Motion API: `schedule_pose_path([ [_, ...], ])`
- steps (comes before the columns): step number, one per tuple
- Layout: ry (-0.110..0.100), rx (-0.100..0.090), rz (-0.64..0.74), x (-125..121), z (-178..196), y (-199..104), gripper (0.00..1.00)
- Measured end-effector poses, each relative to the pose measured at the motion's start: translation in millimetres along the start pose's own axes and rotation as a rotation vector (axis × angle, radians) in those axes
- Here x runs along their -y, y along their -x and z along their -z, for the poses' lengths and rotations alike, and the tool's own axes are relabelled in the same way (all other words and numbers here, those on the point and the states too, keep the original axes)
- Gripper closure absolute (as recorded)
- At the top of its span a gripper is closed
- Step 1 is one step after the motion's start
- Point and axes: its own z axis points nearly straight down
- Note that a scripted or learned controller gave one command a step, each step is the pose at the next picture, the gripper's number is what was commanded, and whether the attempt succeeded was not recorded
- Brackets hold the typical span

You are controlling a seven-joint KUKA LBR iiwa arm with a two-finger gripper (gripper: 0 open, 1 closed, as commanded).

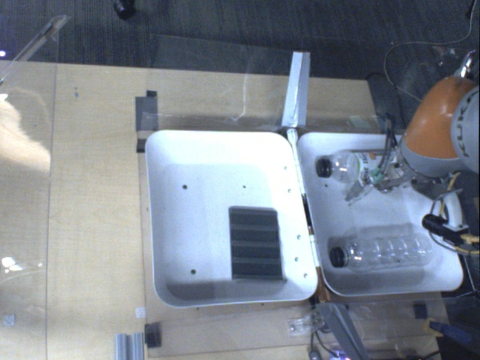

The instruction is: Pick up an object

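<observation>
Camera view: two clear plastic bottles in the right bin (450, 280). Far bottle (352, 165) lies on its side, black cap to the left, long axis left-right, body running under the gripper (379, 177). Near bottle (382, 250) also on its side, cap left, axis left-right with the right end a touch farther. Gripper low over the far bottle's label end; whether it is apart or together, cannot tell. Judgement: both look empty, so light, thin-walled, smooth, likely to roll or squirt out. Best taken across the mid-body, square to the axis. Dark ribbed block (256, 242) sits in the left bin (161, 201).
</observation>
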Motion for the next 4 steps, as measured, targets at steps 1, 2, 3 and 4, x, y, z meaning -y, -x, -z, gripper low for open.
schedule_pose_path([
  [1, -0.088, -0.033, 0.11, -35, -5, 0, 0.0],
  [2, -0.105, -0.03, -0.08, -49, -8, -3, 0.0],
  [3, -0.067, -0.02, -0.256, -44, 30, 53, 0.0],
  [4, -0.076, -0.013, -0.232, -37, -2, 59, 0.0],
])
